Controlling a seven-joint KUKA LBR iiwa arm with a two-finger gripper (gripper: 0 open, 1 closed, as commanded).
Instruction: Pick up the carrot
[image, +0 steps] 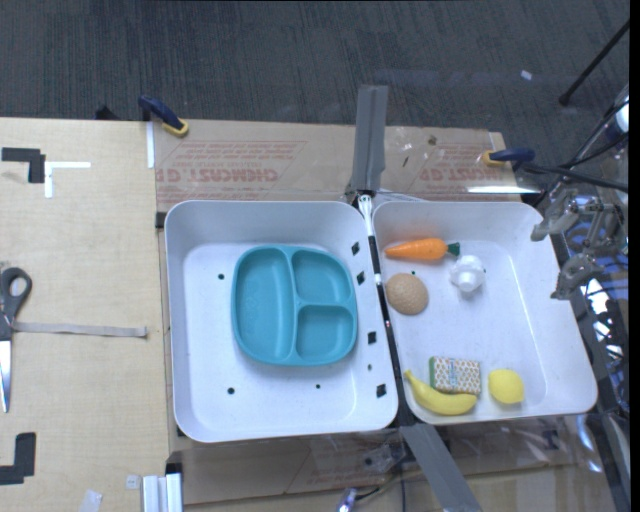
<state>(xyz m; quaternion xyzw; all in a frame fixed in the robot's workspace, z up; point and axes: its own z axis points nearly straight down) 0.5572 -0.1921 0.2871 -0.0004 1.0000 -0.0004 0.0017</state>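
Carrot (417, 250) sitting at 11 o'clock in the right bin (560, 330)

Cardboard (230, 160) under the bins has mirrored lettering I can't read; gripper (575, 245) at 3 o'clock is cluttered, can't tell its state.

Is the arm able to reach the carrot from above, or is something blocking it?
Probably yes. The carrot lies uncovered near the far edge of the right bin. The white item and the brown ball sit beside it, not on it.
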